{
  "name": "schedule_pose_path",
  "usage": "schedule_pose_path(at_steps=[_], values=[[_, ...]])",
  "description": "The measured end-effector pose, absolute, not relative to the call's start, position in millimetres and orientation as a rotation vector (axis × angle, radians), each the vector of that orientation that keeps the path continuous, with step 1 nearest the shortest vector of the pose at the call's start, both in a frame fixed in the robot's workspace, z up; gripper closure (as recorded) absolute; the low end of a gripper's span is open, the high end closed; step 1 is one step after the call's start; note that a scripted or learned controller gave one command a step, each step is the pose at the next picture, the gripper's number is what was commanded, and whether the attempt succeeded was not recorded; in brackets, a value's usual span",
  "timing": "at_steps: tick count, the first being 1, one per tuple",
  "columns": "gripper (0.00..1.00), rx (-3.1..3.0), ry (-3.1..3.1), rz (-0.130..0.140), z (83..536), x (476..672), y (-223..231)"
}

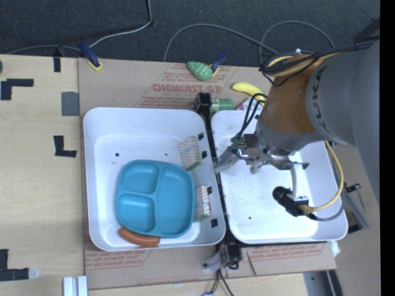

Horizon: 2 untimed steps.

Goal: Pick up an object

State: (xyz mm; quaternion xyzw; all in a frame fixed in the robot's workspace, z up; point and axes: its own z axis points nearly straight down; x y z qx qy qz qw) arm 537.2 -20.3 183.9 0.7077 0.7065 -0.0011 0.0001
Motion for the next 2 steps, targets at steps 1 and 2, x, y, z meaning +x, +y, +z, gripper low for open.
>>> schedule_pose_path(at_steps=[1,2], values=[[0.00,2.222,2.220,-0.003,184,579.9,-83],[0.00,2.218,2.219,0.004,87,609.5,-100]])
